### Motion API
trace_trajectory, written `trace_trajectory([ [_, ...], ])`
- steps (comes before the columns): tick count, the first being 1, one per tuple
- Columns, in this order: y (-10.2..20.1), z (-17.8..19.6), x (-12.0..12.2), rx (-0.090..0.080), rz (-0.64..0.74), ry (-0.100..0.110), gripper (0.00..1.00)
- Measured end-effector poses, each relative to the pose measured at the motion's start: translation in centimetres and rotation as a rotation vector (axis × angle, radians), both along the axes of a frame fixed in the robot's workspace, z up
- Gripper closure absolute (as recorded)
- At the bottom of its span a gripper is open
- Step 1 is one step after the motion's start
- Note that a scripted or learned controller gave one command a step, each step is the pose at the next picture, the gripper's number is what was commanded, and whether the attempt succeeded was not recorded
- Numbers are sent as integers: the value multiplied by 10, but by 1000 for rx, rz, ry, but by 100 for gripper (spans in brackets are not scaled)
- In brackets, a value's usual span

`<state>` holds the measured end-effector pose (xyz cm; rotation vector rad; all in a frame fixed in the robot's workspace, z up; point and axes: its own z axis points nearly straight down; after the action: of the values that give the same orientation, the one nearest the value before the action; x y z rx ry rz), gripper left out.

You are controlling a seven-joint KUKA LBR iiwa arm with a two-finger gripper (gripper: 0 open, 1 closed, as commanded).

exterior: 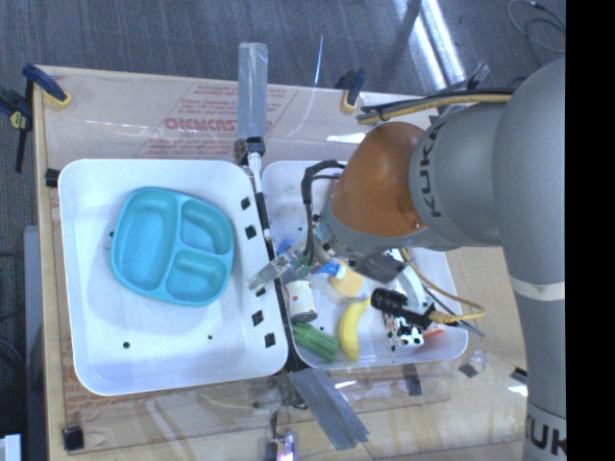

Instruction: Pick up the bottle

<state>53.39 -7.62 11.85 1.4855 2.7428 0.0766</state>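
Where the arm reaches in from the right, these lie left to right:

Left bin point(86, 353): well to the left of the gripper, a shallow white tray touching the right bin along a shared rim.

Plate point(173, 246): a blue divided plate, lying flat in the left bin, well left of the gripper.

Gripper point(288, 269): low over the left edge of the right bin, just right of the divider between the bins. Whether its fingers are released or clenched, I cannot tell; the wrist hides them.

Bottle point(302, 301): a small bottle with a white label and dark cap end, lying in the right bin just below the gripper, near its tip. Contact cannot be made out.

Green piece point(315, 341): below the bottle, farther down from the gripper, against the bin's near wall.

Banana point(352, 328): yellow, just right of the green piece, below and right of the gripper.

Cow toy point(407, 334): black and white, small, right of the banana, well apart from the gripper.

Right bin point(452, 349): holds the bottle and the other small things.

Arm point(480, 176): grey with an orange band, above and right of the gripper, covering much of the right bin.
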Motion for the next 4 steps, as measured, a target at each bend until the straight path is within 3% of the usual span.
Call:
trace_trajectory([
  [1,1,-1,-2,-4,30,-14,0],
  [2,10,7,-2,9,45,-5,100],
  [3,-20,110,-27,-31,-108,45,100],
  [4,-20,110,-27,-31,-108,45,0],
])
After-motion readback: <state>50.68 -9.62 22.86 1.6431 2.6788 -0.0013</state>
